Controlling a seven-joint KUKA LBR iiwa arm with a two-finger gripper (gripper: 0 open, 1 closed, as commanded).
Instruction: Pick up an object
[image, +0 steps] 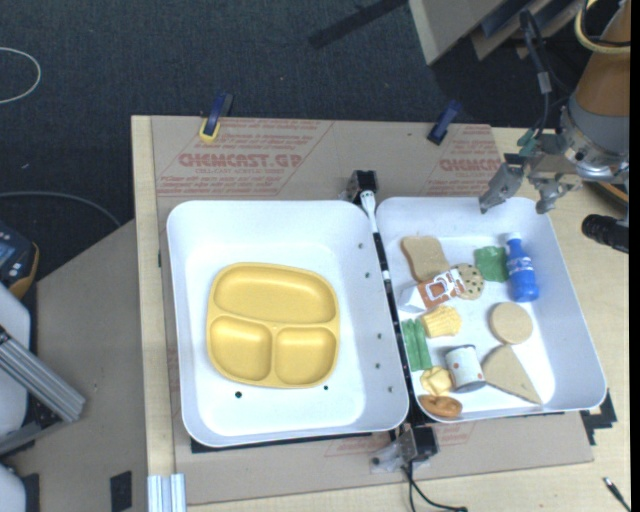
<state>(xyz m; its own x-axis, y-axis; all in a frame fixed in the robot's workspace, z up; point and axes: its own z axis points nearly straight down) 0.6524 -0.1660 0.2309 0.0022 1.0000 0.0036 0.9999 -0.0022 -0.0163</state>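
Gripper (520, 196) hangs w/ fingers spread, nothing between them, over the far edge of the right bin (575, 330), prob. staged above the clutter for a pick. Right bin holds the candidates: blue bottle (520, 270), bread slice (425, 256), round cracker (511, 323), etc. Left bin (190, 330) holds a yellow divided tray (272, 322).

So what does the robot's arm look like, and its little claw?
The arm is grey metal with a wide orange band near its end. Black cables run down beside it. At the tip sits the tool: a grey block with two thin, dark grey fingers that spread apart like tongs.
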